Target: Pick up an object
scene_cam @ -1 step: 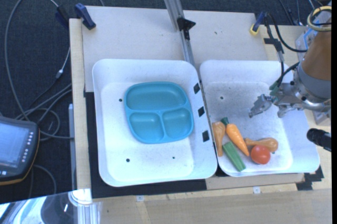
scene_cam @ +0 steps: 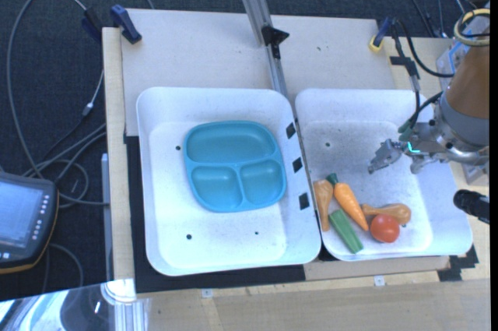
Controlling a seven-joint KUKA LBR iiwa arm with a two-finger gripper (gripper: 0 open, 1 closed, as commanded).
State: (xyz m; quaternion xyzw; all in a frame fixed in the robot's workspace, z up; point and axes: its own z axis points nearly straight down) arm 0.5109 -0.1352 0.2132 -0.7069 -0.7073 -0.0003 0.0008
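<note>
Broadly, the desk [scene_cam: 202, 41] carried two shallow white bins side by side. The left bin [scene_cam: 159, 189] held a blue divided plate [scene_cam: 232, 164], lying flat near its middle. The right bin [scene_cam: 358, 115] held the small toy foods, gathered along its near edge. The arm [scene_cam: 471, 100] reached in over the right bin's far right side, and its hand [scene_cam: 387, 154] hung above bare bin floor, apart from the food and grasping nothing; whether it was released or clenched could not be told from this slanted view.

Of the pickable things, the plate looked stiff, light and slick, too broad to span, so only its raised rim would offer a hold. The carrot [scene_cam: 349, 203] lay slantwise, with a green piece like a cucumber [scene_cam: 344, 231] just beside it and a paler orange piece [scene_cam: 322, 201] against the left wall. These long shapes seemed hard, smooth plastic, light, best pinched across the middle of their width. The tan pear-like piece [scene_cam: 393, 210] touched the red tomato [scene_cam: 384, 228]. The tomato, round and glossy, would likely roll or squirt from a pinch unless taken squarely across its widest part. Crowding meant a neighbour might be nudged.
</note>
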